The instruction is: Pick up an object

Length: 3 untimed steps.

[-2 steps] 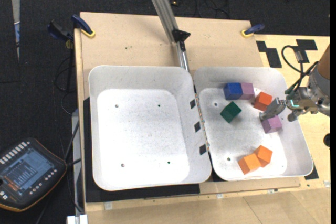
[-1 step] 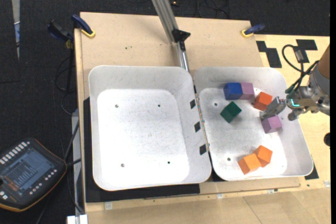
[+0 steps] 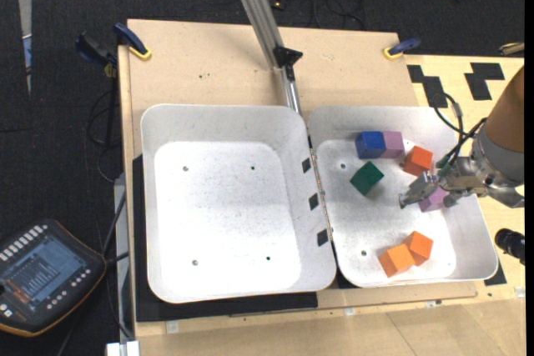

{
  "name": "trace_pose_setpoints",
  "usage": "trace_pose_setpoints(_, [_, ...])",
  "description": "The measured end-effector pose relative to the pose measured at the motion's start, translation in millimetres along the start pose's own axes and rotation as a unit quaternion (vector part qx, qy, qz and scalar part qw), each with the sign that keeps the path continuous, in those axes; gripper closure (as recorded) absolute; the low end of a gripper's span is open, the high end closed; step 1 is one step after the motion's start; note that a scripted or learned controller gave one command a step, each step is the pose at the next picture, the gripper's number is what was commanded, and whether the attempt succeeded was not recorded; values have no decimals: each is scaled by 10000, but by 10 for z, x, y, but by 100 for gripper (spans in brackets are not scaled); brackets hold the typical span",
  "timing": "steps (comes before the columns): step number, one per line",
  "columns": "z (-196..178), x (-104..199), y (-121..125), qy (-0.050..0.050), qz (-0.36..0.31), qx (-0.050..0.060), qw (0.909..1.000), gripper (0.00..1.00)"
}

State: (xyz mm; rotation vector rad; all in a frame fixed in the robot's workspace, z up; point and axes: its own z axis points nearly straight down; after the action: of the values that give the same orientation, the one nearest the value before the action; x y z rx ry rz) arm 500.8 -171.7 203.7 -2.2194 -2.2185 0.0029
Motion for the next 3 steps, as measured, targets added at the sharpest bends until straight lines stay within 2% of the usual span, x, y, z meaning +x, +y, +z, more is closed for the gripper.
trace_pose_setpoints(2, [1044,115,-34,3,1,10,10000,0])
trace_pose_setpoints(3, [911,109,-12,-8,-2,-27,10000,100])
